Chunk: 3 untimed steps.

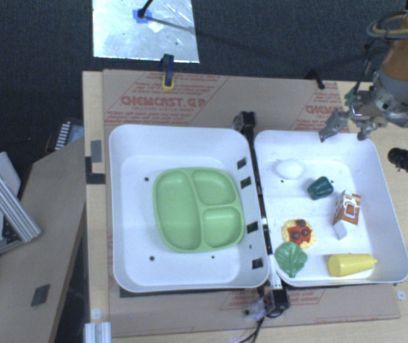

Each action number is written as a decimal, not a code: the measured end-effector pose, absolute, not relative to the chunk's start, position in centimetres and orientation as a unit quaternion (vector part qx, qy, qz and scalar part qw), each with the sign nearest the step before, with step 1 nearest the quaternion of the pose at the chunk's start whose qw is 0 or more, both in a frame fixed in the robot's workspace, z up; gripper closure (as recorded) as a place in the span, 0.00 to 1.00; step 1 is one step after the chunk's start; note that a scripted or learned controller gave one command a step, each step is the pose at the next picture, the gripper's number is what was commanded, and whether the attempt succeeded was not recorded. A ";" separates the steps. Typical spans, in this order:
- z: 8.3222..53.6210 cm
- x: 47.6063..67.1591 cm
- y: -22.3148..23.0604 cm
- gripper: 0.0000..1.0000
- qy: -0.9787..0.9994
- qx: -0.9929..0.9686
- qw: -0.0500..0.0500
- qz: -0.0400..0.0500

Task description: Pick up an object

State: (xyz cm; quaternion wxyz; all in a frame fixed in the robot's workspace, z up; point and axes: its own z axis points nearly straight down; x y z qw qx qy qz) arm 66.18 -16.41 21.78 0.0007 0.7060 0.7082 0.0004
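Two fingers of the end effector (pixel 347 126) hang spread, gripping nothing, above the right bin's (pixel 382 191) far rim. Below in that bin lie a white object (pixel 289 168), green pepper (pixel 321 187), small carton (pixel 346 211), pizza slice (pixel 298 232), leafy green (pixel 291 259) and yellow piece (pixel 351 264) — left bin (pixel 128 191) holds a green divided plate (pixel 196 209).

Dark blue carpet (pixel 32 41) is seen around the bench. A shiny foil sheet (pixel 145 18) is laid on it at top. Brown printed cardboard (pixel 189 95) is spread under the bins. Aluminium framing (pixel 0 199) is seen at left.
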 end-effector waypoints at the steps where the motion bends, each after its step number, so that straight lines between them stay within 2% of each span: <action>1: 17.7 66.2 -16.2 0.00 0.709 0.706 0.000 0.000; 2: 11.4 66.2 -16.3 0.00 0.708 0.706 -0.001 -0.001; 3: 8.4 66.2 -16.2 0.00 0.709 0.705 0.000 0.000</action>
